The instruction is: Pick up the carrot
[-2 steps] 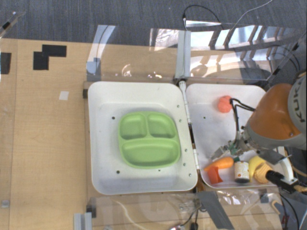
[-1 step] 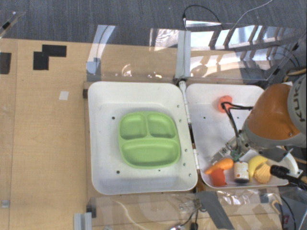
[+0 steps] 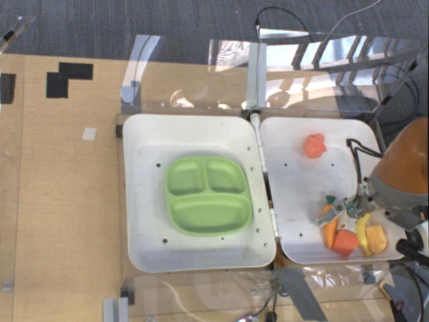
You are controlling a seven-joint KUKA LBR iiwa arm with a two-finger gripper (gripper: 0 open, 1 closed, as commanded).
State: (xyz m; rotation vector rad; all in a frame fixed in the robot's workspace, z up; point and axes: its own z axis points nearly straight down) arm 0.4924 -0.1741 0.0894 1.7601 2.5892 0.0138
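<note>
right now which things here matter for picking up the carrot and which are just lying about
For the job:
- carrot, in the right bin
- gripper, low over the pile

Lying about:
- green divided plate in the left bin
- corn cob
- banana
- red piece
- orange-red lump

Grey arm entering from right, orange-banded wrist low, gripper down

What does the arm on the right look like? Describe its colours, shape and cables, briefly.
The arm shows a rounded orange band above grey wrist parts. A thin black cable loops out beside it. Its end effector is small, dark and metallic, with a green bit at the tip; finer detail is too small to make out.
</note>
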